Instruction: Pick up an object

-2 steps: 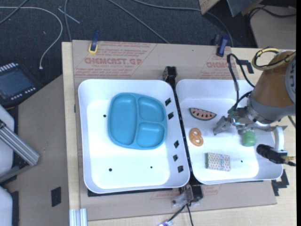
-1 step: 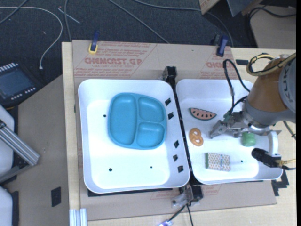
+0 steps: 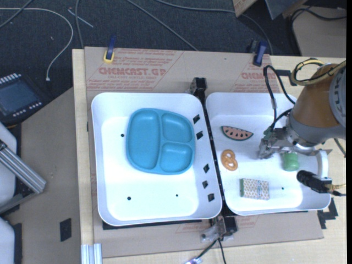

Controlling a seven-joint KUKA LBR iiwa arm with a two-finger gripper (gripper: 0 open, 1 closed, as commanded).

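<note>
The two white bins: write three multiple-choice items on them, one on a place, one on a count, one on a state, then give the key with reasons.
1. Where does the blue divided plate lie?
A. In the left bin
B. In the right bin
C. On the cardboard outside the bins

2. How many compartments does that plate have?
A. Two
B. Three
C. Five

3. How does the watermelon slice stand to the end effector?
A. Clamped in it
B. Lying apart from it on the bin floor
C. Stacked on the pretzel

Key: 1 A, the plate rests on the floor of the left bin. 2 B, one long section and two smaller ones show. 3 B, the slice lies flat in the right bin, with white floor between it and the end effector; the pretzel lies separately below it.
</note>
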